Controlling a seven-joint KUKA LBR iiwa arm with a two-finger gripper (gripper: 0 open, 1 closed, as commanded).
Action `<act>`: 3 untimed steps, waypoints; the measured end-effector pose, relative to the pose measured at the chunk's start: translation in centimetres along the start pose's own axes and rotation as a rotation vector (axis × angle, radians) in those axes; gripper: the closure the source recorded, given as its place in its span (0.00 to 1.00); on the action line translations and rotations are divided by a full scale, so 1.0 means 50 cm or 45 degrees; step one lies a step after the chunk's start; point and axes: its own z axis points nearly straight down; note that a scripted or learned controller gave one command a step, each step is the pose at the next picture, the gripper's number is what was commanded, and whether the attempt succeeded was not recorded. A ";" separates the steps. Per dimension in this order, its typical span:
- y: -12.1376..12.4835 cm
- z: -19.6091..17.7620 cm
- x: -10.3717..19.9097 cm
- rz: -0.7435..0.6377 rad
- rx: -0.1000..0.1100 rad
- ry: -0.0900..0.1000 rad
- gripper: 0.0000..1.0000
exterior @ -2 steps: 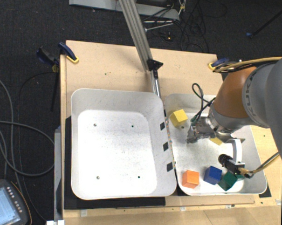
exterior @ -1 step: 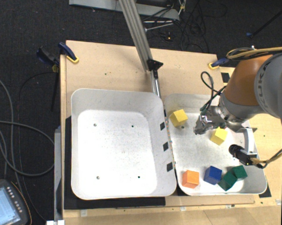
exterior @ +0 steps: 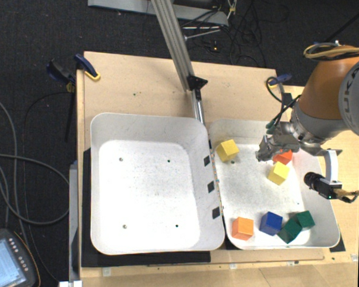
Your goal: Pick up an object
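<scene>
The right bin (exterior: 249, 190) holds several small blocks. A yellow block (exterior: 228, 150) lies near its far left corner. A red-orange block (exterior: 283, 156) and a second yellow block (exterior: 278, 173) sit together at the far right. My gripper (exterior: 266, 151) hangs low over the bin floor just left of the red-orange block, close to it; whether it touches is hidden by the wrist. Along the near edge lie an orange block (exterior: 243, 227), a blue block (exterior: 271, 223) and two green blocks (exterior: 297, 226).
The left bin (exterior: 109, 131) stands beside the right one, its wall abutting at the middle. A slanted metal pole (exterior: 175, 41) rises behind the bins. The arm's grey body and orange band (exterior: 324, 87) overhang the right bin's far right corner.
</scene>
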 end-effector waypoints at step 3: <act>0.036 -0.131 0.244 -0.010 0.005 0.004 1.00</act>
